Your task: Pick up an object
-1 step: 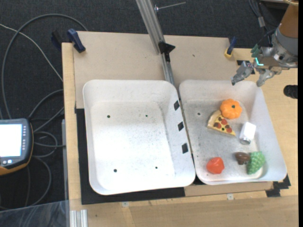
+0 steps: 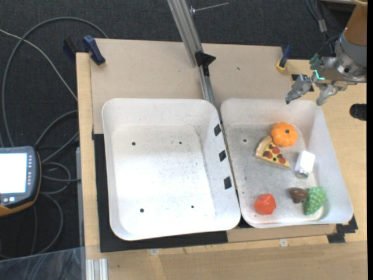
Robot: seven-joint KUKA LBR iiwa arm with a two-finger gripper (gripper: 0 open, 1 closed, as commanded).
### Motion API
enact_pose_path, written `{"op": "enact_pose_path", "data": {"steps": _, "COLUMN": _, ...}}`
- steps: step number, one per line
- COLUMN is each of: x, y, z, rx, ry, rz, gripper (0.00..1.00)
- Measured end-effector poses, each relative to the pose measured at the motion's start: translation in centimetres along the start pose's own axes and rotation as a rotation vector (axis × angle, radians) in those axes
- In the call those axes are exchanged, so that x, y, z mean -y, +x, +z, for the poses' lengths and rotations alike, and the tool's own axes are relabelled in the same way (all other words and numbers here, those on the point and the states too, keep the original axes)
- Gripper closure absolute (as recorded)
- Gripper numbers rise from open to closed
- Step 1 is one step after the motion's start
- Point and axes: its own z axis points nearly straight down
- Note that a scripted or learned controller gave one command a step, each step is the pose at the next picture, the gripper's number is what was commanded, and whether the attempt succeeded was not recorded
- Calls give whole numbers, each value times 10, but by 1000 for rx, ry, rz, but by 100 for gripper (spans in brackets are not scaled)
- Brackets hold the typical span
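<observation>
2 fingers of the gripper (image 2: 308, 93) stand apart with nothing between them; the left one (image 2: 296, 91) and the right one (image 2: 324, 94) splay outward and down. The tool hangs from the grey wrist at the upper right, above the far edge of the right bin (image 2: 326, 134), not down among the goods.

Outward from the tool, the right bin holds 6 items. Nearest is an orange pumpkin (image 2: 285, 134), touching or just beside a pizza slice (image 2: 271, 152) on its near left. A small white cylinder (image 2: 303, 163) lies just right of the slice. Toward the front rim sit a red tomato (image 2: 265, 204), a dark brown lump (image 2: 298, 195) and a green bunch of grapes (image 2: 315, 199); the lump and the grapes touch or nearly touch. The left bin (image 2: 116, 112) shows a bare speckled floor. A metal bar (image 2: 185, 28) runs down toward the gap between the 2 bins.

Assessment: the step in hand is the approach; no item is secured. The pumpkin is the closest candidate and round, so it appears to suit a grasp across its middle, but the adjoining slice may crowd 1 finger. The tomato stands well apart from its neighbours and looks the cleaner target. Recommended: centre over the chosen item, keep the fingers wide on descent, close only once both straddle it, and stay off the bin wall.
</observation>
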Motion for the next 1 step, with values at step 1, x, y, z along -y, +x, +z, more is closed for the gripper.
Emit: {"op": "enact_pose_path", "data": {"steps": 1, "x": 5, "y": -4, "z": 44, "rx": -1, "ry": 4, "rz": 2, "gripper": 0}}
